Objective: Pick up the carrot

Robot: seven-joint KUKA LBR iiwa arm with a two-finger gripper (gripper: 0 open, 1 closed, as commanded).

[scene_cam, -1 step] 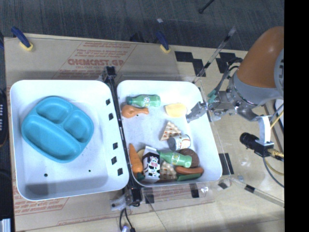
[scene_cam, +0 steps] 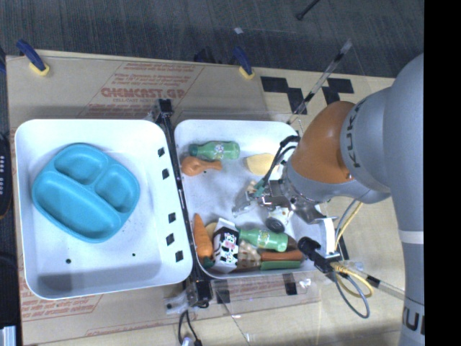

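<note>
From my seat I see the gripper [scene_cam: 268, 197] low over the middle of the right bin [scene_cam: 216, 132], under the orange band of the arm [scene_cam: 364, 146]; I cannot tell how it is set. The carrot [scene_cam: 202, 236] lies against the bin's left wall near the front corner, well to the left of the gripper. Just beside the carrot sits a small black-and-white cow-patterned carton [scene_cam: 226, 248], and beyond that a green bottle [scene_cam: 262, 238] lying over other clutter along the front wall. Toward the back lie another green bottle [scene_cam: 214, 151], an orange duck-shaped toy [scene_cam: 196, 166] and a pale yellow piece [scene_cam: 260, 163]. The left bin [scene_cam: 43, 280] holds a blue divided tray [scene_cam: 85, 191].
</note>
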